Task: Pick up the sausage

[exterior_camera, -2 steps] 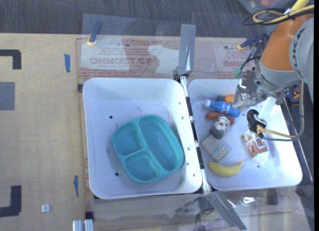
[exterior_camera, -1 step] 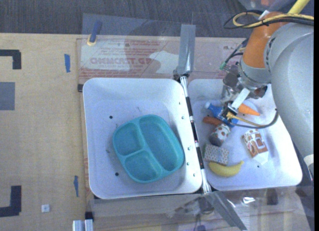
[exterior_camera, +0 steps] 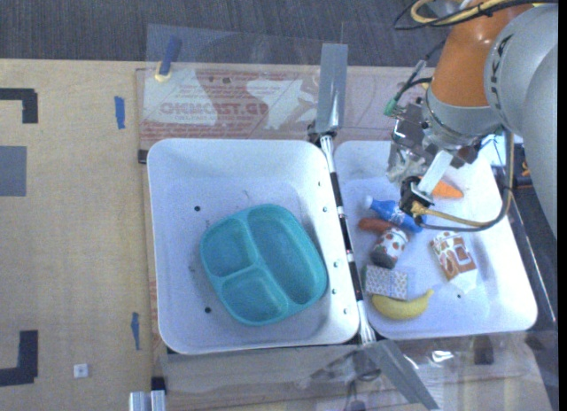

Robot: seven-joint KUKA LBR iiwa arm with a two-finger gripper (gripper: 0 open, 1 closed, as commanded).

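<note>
The sausage point(exterior_camera: 373, 223), a short reddish-brown link, lies in the right bin point(exterior_camera: 505, 307) near its left wall, tucked just under a blue object point(exterior_camera: 387, 210). My gripper point(exterior_camera: 404, 166) hangs over the back part of the right bin, up and to the right of the sausage and apart from it. Nothing shows in its grasp. The grey arm with its orange band reaches in from the upper right.
An orange carrot-like piece point(exterior_camera: 448, 190) lies right of the gripper. A brown-and-white item point(exterior_camera: 391, 244), a grey checkered block point(exterior_camera: 388, 282), a banana point(exterior_camera: 402, 305) and a white-and-orange item point(exterior_camera: 454, 254) fill the bin's front. The left bin point(exterior_camera: 177, 179) holds a teal divided plate point(exterior_camera: 262, 263).
</note>
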